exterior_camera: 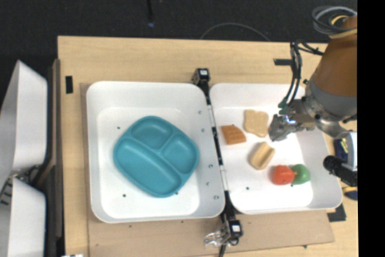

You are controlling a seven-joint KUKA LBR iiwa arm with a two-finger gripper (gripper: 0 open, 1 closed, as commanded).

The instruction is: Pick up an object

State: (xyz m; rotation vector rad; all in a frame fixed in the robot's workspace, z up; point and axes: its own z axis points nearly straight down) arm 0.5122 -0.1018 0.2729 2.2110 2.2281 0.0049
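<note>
Camera view from above shows a pale wooden worktop (72,63) carrying two shallow white bins side by side. Filling the middle of the left bin (99,201) is a teal divided tray (155,155). The right bin (322,198) holds several small food-like items: a pale bread-like piece (256,122) toward the upper middle, an orange-brown slab (233,134) to its left, a tan roll-shaped piece (261,156) below them, and a red item (281,175) touching a green item (301,174) at the lower right. The arm enters from the right edge of the frame, its gripper (280,128) low over the right bin; whether the jaws are released or clenched cannot be told from here, and nothing is visibly between them. This looks like the approach step, before any grasp. The nearest candidates are the pale bread-like piece, just left of the jaws, and the tan roll, just below and left of them. The next move would likely call for centring over one of these, descending, and closing around it without nudging its neighbours.
</note>
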